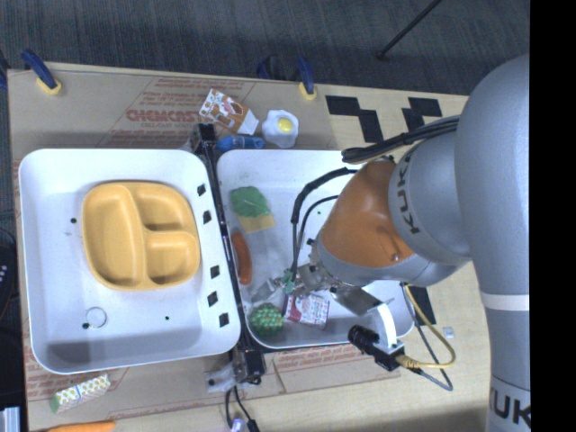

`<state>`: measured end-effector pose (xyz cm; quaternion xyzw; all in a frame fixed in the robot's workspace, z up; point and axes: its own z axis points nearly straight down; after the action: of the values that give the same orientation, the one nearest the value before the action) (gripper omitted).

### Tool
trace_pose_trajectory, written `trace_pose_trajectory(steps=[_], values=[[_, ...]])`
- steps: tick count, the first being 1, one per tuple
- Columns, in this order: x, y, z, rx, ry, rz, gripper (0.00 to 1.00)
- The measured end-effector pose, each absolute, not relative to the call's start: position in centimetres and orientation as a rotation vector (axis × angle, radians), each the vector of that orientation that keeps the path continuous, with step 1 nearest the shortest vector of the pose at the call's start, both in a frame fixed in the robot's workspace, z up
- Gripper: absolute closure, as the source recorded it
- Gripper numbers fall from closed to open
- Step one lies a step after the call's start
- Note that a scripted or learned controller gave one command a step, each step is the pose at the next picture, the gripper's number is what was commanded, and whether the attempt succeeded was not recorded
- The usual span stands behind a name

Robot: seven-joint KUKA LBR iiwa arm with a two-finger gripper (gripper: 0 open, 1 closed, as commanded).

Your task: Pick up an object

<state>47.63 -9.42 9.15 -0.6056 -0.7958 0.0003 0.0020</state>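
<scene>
Camera view looks down at a slant on two shallow white bins set side by side on a cardboard-covered bench (135, 120). Left white bin (45, 268) holds a yellow plastic divided tray (139, 234), lying flat near the bin's middle with its long axis running far to near. Right white bin (270, 162) holds the loose objects: a green-and-yellow sponge block (251, 208) toward the far left part, an orange sausage-shaped toy (242, 255) just near of it, with its long axis running far to near along the bin's left wall, a round green textured ball (265, 319) by the near left corner, and a small red-and-white printed packet (308, 310) just right of the ball, lying flat. The grey arm with its orange band (364, 223) reaches in from the right and covers most of the right bin; its gripper (301, 279) hangs low over the near middle of that bin, just above the packet and close to the ball. Whether it is open, closed or gripping anything cannot be told, since the wrist hides it. Beyond the bins, on the far cardboard, lie a small printed carton (221, 109), a blue object (239, 141) and a white-and-yellow round toy (281, 127).
</scene>
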Motion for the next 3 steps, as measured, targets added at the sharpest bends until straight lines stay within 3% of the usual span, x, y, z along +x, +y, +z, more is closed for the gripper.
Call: trace_pose_trajectory(steps=[3], values=[[47.62,-9.42,9.14,-1.9,-2.497,0.001,0.0]])
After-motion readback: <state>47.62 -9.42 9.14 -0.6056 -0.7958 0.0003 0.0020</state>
